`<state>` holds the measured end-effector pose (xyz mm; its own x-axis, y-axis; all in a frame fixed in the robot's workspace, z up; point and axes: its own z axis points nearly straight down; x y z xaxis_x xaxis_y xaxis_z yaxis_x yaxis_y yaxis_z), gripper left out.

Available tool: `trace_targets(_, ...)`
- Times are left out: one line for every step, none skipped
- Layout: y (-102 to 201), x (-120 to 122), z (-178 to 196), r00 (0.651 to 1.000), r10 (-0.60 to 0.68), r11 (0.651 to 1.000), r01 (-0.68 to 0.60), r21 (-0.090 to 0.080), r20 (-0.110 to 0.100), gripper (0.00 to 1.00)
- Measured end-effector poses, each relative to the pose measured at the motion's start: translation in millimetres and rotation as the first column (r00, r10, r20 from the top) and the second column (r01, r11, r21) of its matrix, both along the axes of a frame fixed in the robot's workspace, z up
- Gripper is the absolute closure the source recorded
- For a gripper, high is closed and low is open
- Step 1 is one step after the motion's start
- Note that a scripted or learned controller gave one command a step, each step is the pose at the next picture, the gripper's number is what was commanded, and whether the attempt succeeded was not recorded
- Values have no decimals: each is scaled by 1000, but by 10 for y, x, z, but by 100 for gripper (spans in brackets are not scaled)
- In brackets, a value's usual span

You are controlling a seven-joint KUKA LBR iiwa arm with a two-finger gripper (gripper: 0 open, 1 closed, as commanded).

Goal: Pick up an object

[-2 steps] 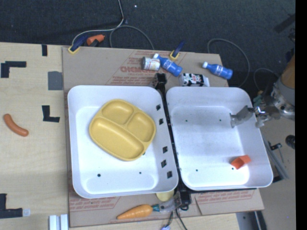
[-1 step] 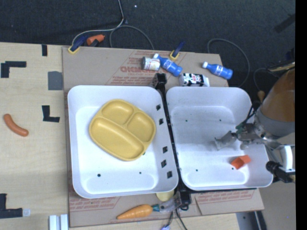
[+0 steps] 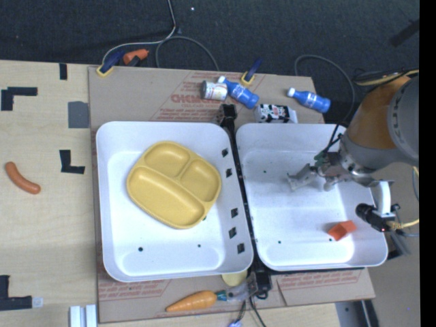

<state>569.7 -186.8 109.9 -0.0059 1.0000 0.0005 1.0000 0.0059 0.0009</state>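
Camera view: gripper (image 3: 300,180) low inside right bin (image 3: 272,251), reaching in from the bin's right wall; can't tell if anything is clamped, too small/blurred. Nearest pickable obj = small orange block (image 3: 341,230), near the bin's lower-right corner, well apart from gripper, nothing touching it. Yellow divided plate (image 3: 175,182) sits in left bin (image 3: 109,251), past the shared wall.

Risk, my read: gripper closes on bare floor w/ block off to the side, comes up w/ nothing; block so close to the wall leaves little room, could get nudged into the corner.
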Motion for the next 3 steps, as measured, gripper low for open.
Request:
trace_targets(-388,-297,264,1000,-8,1000,8,-2,-1,0)
trace_targets(-181,-885,442,1000,-8,1000,8,0,-5,0)
trace_targets(-280,-855,-269,1000,-7,1000,7,-3,1,0)
